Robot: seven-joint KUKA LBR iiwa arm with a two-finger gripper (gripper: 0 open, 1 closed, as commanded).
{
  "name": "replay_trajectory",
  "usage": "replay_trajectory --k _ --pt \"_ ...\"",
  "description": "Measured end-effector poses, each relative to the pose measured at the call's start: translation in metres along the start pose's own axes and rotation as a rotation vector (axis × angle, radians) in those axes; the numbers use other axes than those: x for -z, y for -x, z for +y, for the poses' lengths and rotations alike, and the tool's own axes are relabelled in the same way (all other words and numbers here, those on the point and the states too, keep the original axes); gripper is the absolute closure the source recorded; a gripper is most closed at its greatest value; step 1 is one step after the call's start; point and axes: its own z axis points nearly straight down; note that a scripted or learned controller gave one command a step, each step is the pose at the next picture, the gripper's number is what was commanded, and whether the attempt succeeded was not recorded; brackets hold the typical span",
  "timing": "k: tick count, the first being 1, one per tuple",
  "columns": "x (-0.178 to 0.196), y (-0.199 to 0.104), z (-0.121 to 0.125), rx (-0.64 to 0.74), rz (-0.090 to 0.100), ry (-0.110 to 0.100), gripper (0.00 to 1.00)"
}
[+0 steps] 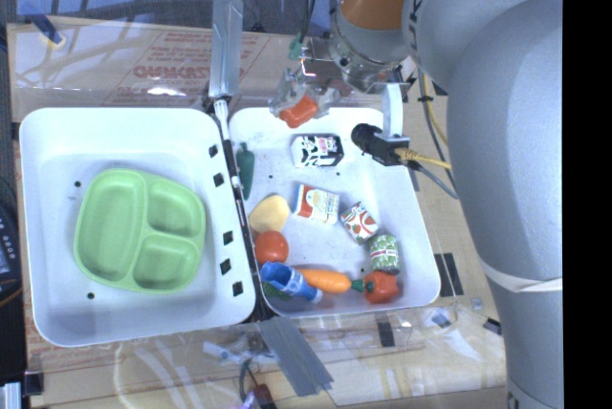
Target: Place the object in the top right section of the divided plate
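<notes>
Hand (304, 101) pinches small orange object (298, 112) over right bin's (421, 235) far edge; should lift clear, cross the divider, lower over green divided plate's (113, 235) top-right section.

This looks like a robotics lab set up for manipulation trials. A large grey industrial arm (497, 63) with an orange band reaches over a bench (143, 63) covered in taped-down clear sheeting. Two shallow white bins (38, 206) sit side by side on it, one holding a green divided plate (142, 230), the other toy food items (325, 206). Loose cables (435, 135) trail nearby.
</notes>
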Motion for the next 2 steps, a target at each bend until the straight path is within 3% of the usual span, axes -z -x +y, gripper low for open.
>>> replay_trajectory --k 1,2 --pt "0.029 0.084 0.013 0.124 -0.002 0.005 1.0" --pt "0.129 0.131 0.015 -0.111 -0.001 0.007 1.0"
